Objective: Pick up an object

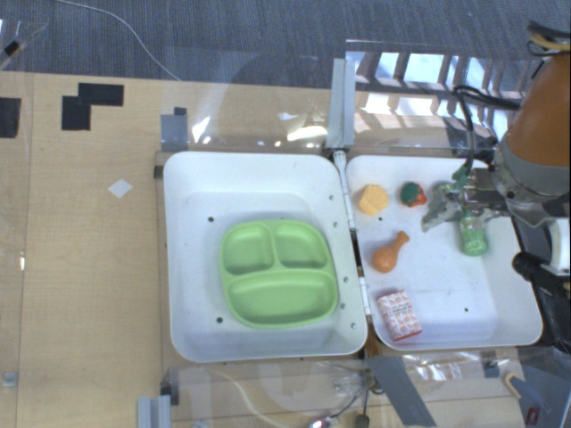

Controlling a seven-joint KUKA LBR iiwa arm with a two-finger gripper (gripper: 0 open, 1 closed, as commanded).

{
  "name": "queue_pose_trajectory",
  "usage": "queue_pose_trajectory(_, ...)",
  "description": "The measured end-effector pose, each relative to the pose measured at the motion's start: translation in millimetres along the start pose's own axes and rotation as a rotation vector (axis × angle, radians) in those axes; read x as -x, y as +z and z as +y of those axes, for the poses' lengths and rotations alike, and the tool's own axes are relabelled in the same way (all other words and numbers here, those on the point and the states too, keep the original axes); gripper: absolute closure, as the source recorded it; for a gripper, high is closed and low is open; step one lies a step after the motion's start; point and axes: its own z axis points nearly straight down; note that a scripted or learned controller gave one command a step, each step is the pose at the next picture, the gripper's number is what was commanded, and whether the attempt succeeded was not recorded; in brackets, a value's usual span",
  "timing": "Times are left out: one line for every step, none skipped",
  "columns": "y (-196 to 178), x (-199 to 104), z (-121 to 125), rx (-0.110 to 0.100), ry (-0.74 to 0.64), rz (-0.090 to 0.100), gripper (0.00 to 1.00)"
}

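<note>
The gripper [449, 205], its finger state indiscernible, is positioned at right of frame beside a green bottle [473, 237].

Table [80, 266] looks like pale wood laminate, smooth, with a slight sheen. Both bins, left bin [192, 194] and right bin [508, 319], are white moulded plastic, smooth and semi-glossy. Green divided plate [278, 272] is matt-to-satin plastic. Orange drumstick toy [390, 252] and yellow chunk [373, 199] look like smooth plastic. Pink patterned packet [399, 316] seems printed paper or foil, cannot tell which. Claw [443, 208] is bare grey metal, dull. Green bottle [473, 236] is translucent plastic. Floor [268, 16] is dark, ribbed carpet-like weave.
</note>
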Motion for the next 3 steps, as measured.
queue_pose_trajectory(170.5, -9.4, 38.9, 0.004, 0.004, 0.0, 0.0)
queue_pose_trajectory(157.7, -11.5, 41.5, 0.01, 0.002, 0.003, 1.0)
queue_pose_trajectory(71.1, -55.5, 31.9, 0.002, 0.001, 0.001, 1.0)
